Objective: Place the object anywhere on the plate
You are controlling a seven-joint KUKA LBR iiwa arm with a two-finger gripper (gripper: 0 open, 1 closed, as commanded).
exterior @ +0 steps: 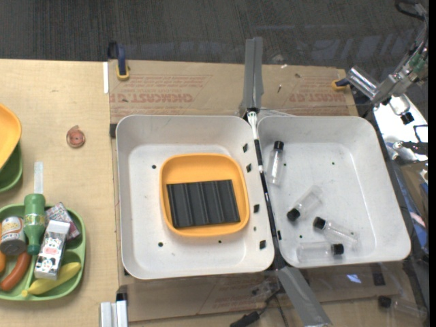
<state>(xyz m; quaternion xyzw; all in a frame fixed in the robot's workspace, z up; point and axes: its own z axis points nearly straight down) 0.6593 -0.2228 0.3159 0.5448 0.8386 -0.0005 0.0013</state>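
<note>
A grasp has yet to be made, so one vial [303,204] should be singled out in the right bin [381,148], approached from above across its narrow body, and lifted clear before being carried to the orange plate [203,165] in the left bin [136,182]. The vials lie scattered low in the right bin, well apart from the pincer [407,65], which appears to be parked at the upper right edge; its opening cannot be told.

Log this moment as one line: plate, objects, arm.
plate: orange, left bin, dark ridged slab on it | vials: clear, black caps, right bin | arm: top right, outside bins
</note>
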